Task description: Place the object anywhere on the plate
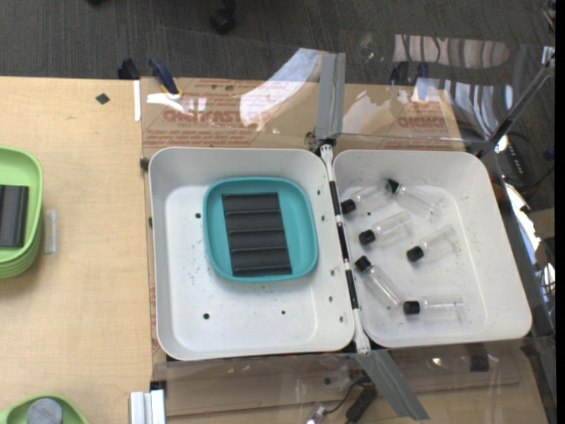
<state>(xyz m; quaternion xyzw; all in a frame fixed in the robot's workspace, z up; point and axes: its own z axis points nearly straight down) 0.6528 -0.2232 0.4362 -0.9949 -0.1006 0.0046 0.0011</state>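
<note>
A teal square plate lies in the left white bin, with a dark ridged insert on its middle. In the right white bin lie several clear vials with black caps: one near the back, one in the middle, one toward the right, one close to the divider and one at the front.
A green plate with a dark block on it sits at the left edge of the wooden bench. A sheet of clear plastic and cardboard lies behind the bins. A grey clamp bar stands at the divider's far end.
</note>
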